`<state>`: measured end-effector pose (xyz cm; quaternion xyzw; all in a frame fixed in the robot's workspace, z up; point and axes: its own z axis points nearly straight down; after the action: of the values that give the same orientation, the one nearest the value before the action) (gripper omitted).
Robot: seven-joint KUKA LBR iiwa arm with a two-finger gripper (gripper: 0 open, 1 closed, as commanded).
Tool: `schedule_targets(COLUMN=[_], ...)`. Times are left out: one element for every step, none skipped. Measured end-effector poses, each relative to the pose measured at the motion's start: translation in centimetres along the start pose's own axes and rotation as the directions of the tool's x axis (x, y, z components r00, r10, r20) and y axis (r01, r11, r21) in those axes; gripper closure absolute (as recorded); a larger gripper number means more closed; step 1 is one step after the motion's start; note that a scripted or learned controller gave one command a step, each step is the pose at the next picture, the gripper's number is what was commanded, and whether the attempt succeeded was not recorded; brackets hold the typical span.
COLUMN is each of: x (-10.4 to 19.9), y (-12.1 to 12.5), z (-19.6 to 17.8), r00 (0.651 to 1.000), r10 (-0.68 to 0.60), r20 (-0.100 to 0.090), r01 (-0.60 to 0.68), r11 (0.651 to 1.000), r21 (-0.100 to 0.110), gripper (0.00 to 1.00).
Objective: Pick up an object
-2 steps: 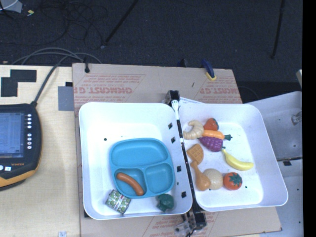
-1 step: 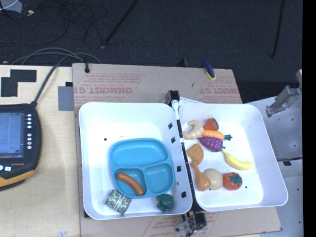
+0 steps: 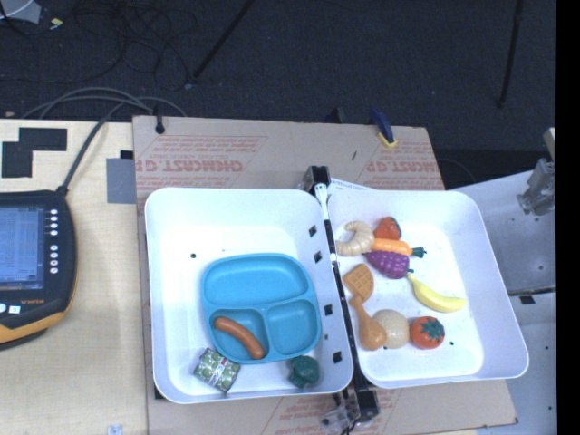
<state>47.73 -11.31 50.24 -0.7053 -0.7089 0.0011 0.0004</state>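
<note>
The toy food is heaped in the right bin (image 3: 471, 333) — banana (image 3: 437, 296), carrot (image 3: 393, 246), grapes (image 3: 390, 263), tomato (image 3: 427, 332) — seemingly as pick stock, while the gripper (image 3: 542, 184) waits at the far right edge, its grasp state impossible to tell.

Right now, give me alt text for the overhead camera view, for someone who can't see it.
Two white bins sit side by side on a bench: the left bin holds a blue divided tray with a hot dog in it, and the right bin holds toy food, including a banana, carrot and tomato. A tablet lies at far left.
</note>
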Motion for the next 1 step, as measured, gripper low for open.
schedule_targets(x=[8.34], y=[7.75], z=[-3.66], r00=[1.0], r10=[-0.004], r20=[-0.002], r01=[0.004], r11=[1.0], r21=[-0.005], gripper=[1.0])
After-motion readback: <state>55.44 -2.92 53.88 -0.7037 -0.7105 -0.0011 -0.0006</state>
